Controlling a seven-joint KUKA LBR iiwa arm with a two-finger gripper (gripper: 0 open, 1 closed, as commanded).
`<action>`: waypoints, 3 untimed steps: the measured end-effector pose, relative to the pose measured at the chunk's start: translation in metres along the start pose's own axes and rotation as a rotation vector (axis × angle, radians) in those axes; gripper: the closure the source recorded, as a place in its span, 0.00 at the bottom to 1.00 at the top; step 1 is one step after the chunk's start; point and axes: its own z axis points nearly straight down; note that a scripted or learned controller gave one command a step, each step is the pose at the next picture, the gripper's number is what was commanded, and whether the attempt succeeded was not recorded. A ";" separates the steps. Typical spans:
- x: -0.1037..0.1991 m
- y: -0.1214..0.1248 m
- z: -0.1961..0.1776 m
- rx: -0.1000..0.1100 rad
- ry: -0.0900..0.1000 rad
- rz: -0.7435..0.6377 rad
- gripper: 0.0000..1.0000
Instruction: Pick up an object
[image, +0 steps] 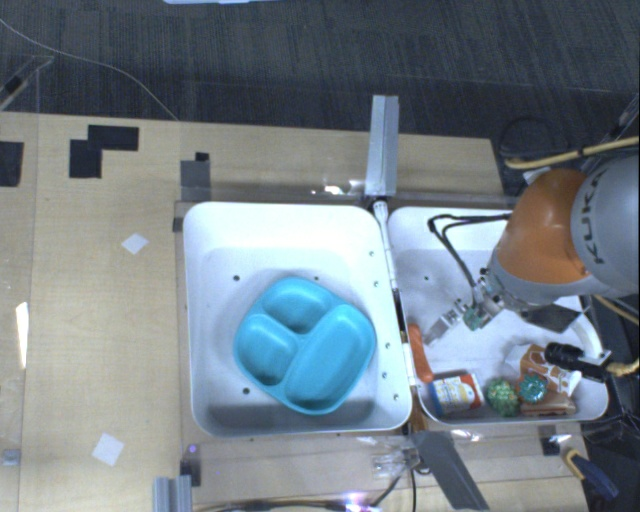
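Several small objects (500, 392) line the right bin's (420, 250) near edge, just below the gripper (462, 318); its grip state is unclear.

White letters "KU", the start of a brand name cut off by the frame's edge, stand on the grey arm (608, 215) beside its orange band. Labels on the small packages (455, 392) in the right bin (420, 250) are too small to read.

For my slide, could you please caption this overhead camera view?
KUKA arm lowers its gripper into the right bin; a blue divided plate fills the left bin.
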 end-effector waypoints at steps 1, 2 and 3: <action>-0.017 0.027 0.001 0.000 0.000 0.287 0.00; 0.080 0.003 -0.096 0.005 0.004 0.305 0.00; 0.054 -0.032 -0.095 0.007 0.004 0.349 0.00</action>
